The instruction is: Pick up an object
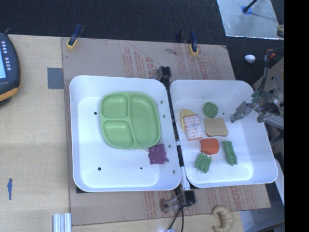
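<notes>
You have nothing picked yet: the gripper (240,113) hangs over the right bin (260,170), its state unclear, toast (216,127) untouched.

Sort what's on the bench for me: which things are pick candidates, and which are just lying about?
Pick candidates:
- green divided plastic plate, left bin
- purple toy cluster, left bin
- tan bread slice, right bin
- red-orange block, right bin
- two green broccoli pieces, right bin

Lying about:
- grey-orange handheld controller, bench left edge
- blue clamps on the cardboard
- beige curled object
</notes>
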You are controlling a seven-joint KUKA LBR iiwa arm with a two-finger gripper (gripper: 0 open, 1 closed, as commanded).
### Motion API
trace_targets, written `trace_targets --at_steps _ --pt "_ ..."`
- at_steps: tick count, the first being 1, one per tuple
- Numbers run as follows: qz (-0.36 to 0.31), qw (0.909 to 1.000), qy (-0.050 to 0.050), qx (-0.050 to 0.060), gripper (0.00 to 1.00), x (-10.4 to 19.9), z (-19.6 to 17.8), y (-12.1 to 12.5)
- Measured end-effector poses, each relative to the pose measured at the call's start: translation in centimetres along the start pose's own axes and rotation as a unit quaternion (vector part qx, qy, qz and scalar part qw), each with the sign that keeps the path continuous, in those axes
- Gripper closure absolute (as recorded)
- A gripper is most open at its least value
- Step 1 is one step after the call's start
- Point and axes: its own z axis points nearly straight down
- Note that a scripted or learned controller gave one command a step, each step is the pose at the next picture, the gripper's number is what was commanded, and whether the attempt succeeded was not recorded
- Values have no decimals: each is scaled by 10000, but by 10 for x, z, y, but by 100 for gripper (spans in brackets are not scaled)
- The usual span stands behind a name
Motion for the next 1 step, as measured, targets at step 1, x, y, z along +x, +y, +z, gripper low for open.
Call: trace_targets --at_steps 1 --pt "-6 10000 29 59 0 49 83 -44"
